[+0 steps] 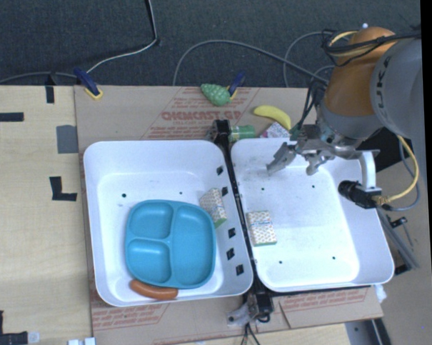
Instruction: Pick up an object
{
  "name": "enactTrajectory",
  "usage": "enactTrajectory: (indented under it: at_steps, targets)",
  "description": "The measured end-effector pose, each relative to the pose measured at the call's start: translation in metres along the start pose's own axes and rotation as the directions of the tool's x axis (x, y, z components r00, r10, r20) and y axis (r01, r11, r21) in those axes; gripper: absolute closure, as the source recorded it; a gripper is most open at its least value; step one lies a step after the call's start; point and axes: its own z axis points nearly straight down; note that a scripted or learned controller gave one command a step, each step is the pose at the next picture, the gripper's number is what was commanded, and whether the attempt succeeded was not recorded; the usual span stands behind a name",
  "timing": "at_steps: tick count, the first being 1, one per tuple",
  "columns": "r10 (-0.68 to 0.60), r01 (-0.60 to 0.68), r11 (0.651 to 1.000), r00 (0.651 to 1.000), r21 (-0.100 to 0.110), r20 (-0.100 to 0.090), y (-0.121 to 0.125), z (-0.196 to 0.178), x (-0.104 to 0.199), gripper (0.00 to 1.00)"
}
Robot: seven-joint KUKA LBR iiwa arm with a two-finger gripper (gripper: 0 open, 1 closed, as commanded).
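Dark carpet (67,32) behind; cardboard sheet (163,113) on pale wood bench (33,233).

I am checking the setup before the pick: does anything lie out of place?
Yes. A banana and a green object lie on the cardboard behind the bins, outside both. In the left bin, a sausage lies partly under the blue plate.

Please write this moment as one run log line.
gripper: open, nothing held | over right bin, far end | packet: on bin floor
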Motion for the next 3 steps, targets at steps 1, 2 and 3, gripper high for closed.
enactTrajectory:
  at_steps: [1, 2, 3]
  targets:
    - [0.0, 0.0, 1.0, 1.0, 0.0, 0.001, -0.039, 0.016, 0.035, 0.0]
    - [-0.001, 0.001, 1.0, 1.0, 0.0, 0.0, -0.042, 0.015, 0.072, 0.0]
    - [0.002, -0.002, 1.0, 1.0, -0.001, 0.001, -0.013, 0.015, 0.035, 0.0]
